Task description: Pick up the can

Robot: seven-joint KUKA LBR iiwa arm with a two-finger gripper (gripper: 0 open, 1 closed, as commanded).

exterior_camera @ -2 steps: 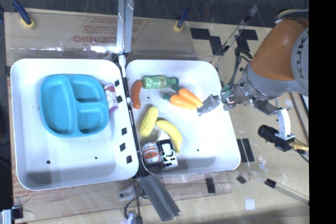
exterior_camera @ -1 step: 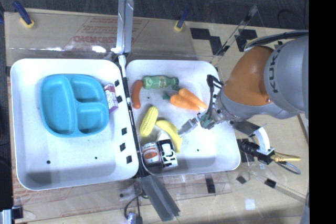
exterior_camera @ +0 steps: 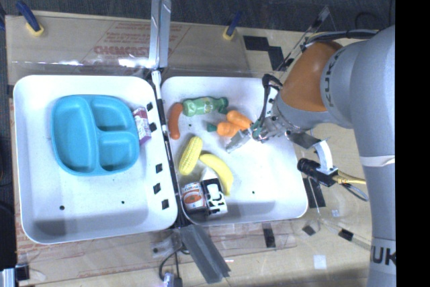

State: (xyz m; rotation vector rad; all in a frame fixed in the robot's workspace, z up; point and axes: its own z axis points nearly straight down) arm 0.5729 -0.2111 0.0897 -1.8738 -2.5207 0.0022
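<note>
The can [exterior_camera: 193, 196] is located at the near left corner of the right bin [exterior_camera: 282, 198], lying beside a black-and-white box [exterior_camera: 214, 197]. A banana [exterior_camera: 218, 171] and a corn cob [exterior_camera: 190, 153] are positioned just beyond it. The gripper [exterior_camera: 243, 137] is placed well apart from the can, near a carrot [exterior_camera: 238, 120]; how far it is opened cannot be told. A blue tray [exterior_camera: 94, 133] is contained in the left bin [exterior_camera: 40, 212].
</note>
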